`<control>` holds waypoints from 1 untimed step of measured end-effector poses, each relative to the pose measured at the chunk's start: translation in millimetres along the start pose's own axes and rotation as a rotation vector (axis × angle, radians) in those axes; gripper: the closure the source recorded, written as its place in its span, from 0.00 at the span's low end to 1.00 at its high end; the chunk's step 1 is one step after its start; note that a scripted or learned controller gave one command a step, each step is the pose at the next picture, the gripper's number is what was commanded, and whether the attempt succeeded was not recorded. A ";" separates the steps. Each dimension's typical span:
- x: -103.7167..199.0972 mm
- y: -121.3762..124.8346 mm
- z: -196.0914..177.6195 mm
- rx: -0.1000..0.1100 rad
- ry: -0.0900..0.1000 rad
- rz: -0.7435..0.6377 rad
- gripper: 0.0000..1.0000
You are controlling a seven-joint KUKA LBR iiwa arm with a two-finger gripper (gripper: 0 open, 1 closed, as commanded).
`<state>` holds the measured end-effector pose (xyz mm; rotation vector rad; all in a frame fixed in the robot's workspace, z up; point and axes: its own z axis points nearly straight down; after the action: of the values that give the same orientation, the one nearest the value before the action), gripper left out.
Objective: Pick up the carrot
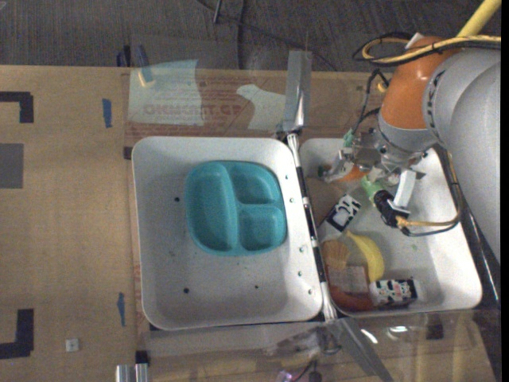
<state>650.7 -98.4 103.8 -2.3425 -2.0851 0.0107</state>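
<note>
While the arm (445,94) reaches down into the right bin (445,253), the hand (355,164) meets the carrot (350,175); finger state cannot be told.

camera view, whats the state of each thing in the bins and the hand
teal tray: flat in left bin, compartments bare
banana: lying in right bin
small carton: on its side
carrot: lying under the hand
</note>
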 end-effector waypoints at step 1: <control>0.6 0.8 -6.8 0.001 -0.001 -0.004 1.00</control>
<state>651.7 -97.9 110.6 -2.3379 -2.0894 0.0132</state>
